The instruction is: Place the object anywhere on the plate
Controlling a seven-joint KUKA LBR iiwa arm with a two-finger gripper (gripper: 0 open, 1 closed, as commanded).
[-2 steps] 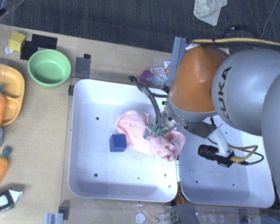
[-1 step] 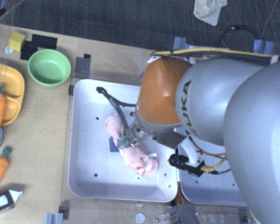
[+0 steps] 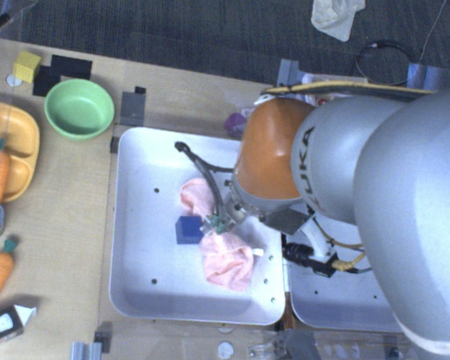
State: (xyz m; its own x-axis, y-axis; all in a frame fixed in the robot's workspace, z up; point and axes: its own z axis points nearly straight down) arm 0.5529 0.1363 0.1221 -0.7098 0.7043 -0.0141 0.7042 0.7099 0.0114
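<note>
The gripper (image 3: 218,224) is being positioned low in the left white bin (image 3: 128,285), beside a blue block (image 3: 188,230) and pink cloth (image 3: 228,262). Whether the jaws are open or closed cannot be told. The pick step is judged to be in hand; a confirmed grasp is being awaited before transfer. No plate is identified. A sectioned yellow tray (image 3: 21,144) and green bowl (image 3: 79,108) are resting on the wooden bench (image 3: 67,222).

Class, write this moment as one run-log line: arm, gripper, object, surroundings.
arm: over left bin | gripper: low beside blue block | pink cloth: lying in bin | grasp: unclear
</note>
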